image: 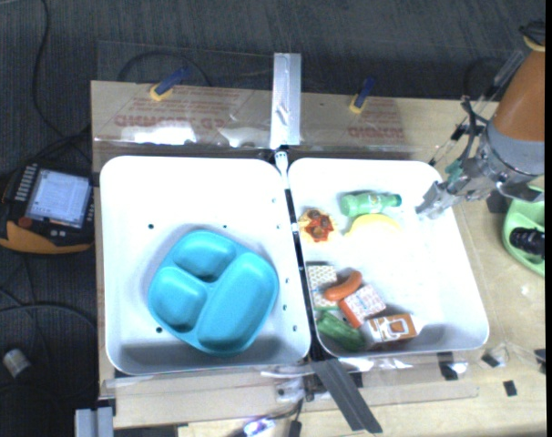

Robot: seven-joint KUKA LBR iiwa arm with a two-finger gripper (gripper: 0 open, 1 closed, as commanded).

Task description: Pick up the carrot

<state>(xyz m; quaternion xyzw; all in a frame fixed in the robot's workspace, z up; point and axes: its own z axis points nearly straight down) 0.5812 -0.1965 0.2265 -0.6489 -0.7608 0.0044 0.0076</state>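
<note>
The carrot, a short orange-red stick, lies slanted in the lower left part of the right bin, among other toy foods. The gripper hangs over the bin's upper right corner, well up and to the right of the carrot and apart from it. Nothing shows in its grasp. The grey arm with its orange band comes in from the right edge.
Around the carrot lie a red-and-white packet, a brown carton and a green vegetable. Farther up are a green bottle, a yellow piece and a red item. A teal divided plate sits in the left bin.
</note>
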